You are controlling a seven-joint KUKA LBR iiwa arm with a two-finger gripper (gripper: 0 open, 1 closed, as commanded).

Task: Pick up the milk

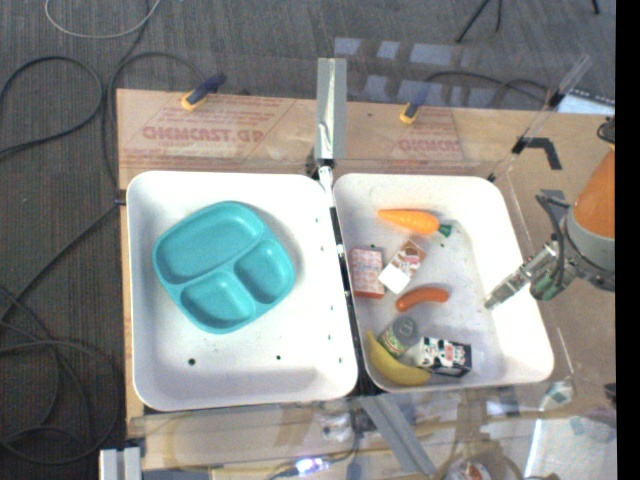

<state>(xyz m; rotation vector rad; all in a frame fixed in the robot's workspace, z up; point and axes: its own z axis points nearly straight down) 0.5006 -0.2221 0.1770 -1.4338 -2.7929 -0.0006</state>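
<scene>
Milk (403,265) lies mid-bin — pincer (512,286) well apart, rightward.

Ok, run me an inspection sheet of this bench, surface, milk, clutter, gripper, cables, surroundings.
Surface: two white bins side by side, left bin and right bin, on a brown board.
Job's things: milk carton, cow-patterned, lying at the right bin's front, beside the banana.
Clutter: carrot, sausage, red box, small carton, can, all in the right bin; teal divided plate in the left bin.
Gripper: gripper at the right bin's right side, apart from the milk carton, holding nothing.
Cables: black cables on the carpet, left.
Surroundings: grey carpet; yellow clamps at the board's back edge.
</scene>
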